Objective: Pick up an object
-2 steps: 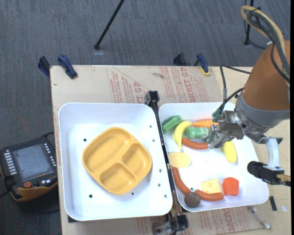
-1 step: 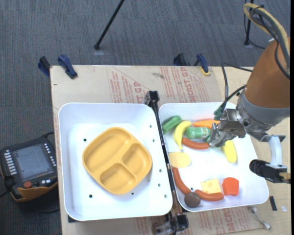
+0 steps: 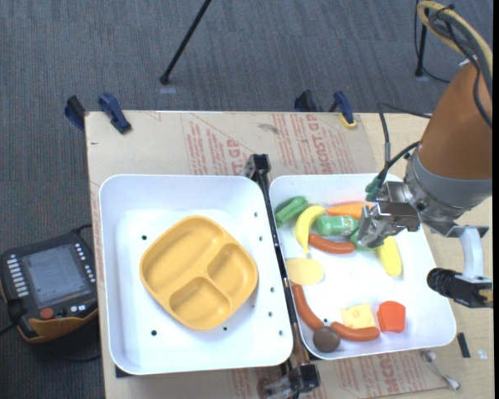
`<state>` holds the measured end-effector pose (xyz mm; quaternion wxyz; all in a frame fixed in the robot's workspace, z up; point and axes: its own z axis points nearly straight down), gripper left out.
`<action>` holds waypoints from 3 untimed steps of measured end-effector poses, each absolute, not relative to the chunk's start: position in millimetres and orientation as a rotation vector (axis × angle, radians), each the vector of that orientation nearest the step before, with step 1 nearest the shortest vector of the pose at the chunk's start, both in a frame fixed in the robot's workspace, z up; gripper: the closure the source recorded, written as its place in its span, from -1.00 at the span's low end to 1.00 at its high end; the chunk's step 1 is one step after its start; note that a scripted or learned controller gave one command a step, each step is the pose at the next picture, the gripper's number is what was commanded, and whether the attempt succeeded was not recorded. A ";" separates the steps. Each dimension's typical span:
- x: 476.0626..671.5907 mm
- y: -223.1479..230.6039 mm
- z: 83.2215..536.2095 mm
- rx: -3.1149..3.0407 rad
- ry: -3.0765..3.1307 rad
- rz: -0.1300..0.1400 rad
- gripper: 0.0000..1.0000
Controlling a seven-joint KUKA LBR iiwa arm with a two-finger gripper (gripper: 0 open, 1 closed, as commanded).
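My gripper [image 3: 368,231] hangs low over the right bin [image 3: 437,327], in its upper middle part. Directly to its left lie a green toy [image 3: 334,225] and a red sausage [image 3: 331,245], with an orange carrot [image 3: 343,209] just above them. A yellow banana-like piece [image 3: 390,258] lies just below and right of the gripper. Whether anything is in its grasp is hidden by the gripper body.
The right bin also holds a green vegetable [image 3: 289,209], a yellow banana [image 3: 307,223], a pale yellow slice [image 3: 304,270], a long red sausage [image 3: 303,304], a brown ball [image 3: 325,339], cheese [image 3: 358,315] and an orange-red piece [image 3: 391,315]. A yellow divided plate [image 3: 200,270] sits in the left bin [image 3: 116,223].
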<state>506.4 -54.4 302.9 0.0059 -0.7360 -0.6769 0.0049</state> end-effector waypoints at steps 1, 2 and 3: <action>485.3 -82.7 380.0 -1.964 -2.451 0.002 1.00; 475.5 -82.0 262.3 -1.463 -2.776 0.001 1.00; 475.8 -25.6 261.3 -0.700 -3.060 0.000 1.00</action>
